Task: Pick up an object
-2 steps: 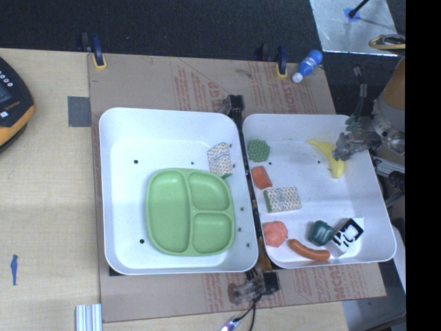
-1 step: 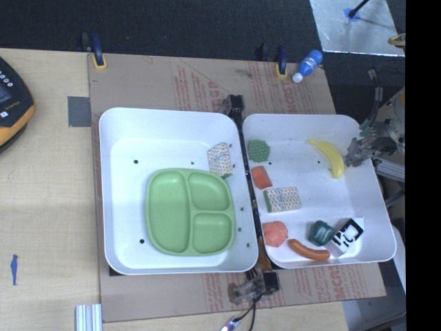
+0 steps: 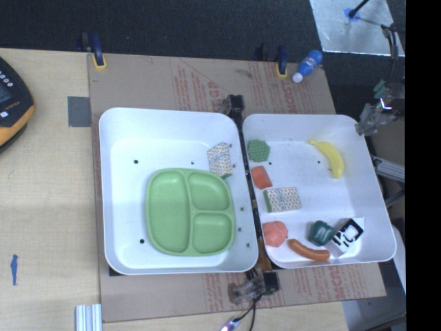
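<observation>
The right bin (image 3: pixel 365 185) holds several small objects. A yellow banana (image 3: pixel 329 158) lies at its back right, and a round green piece (image 3: pixel 258 150) sits at the back left. Below that are an orange-red block (image 3: pixel 261 177) and a patterned pale box (image 3: pixel 283 198). Along the front lie a red-orange ball (image 3: pixel 275 233), an orange sausage shape (image 3: pixel 309 250), a dark green cup (image 3: pixel 320 233) and a black-and-white item (image 3: pixel 346 236). In the left bin (image 3: pixel 117 185) a green divided plate (image 3: pixel 191 211) lies flat. A small patterned box (image 3: pixel 220 159) leans near that bin's right wall.
A grey metal fitting (image 3: pixel 375 114) juts in over the right bin's back right corner. A blue-capped bottle (image 3: pixel 307 65) and clamps stand behind the bins. A yellow and black device (image 3: pixel 10 109) sits at the far left of the bench.
</observation>
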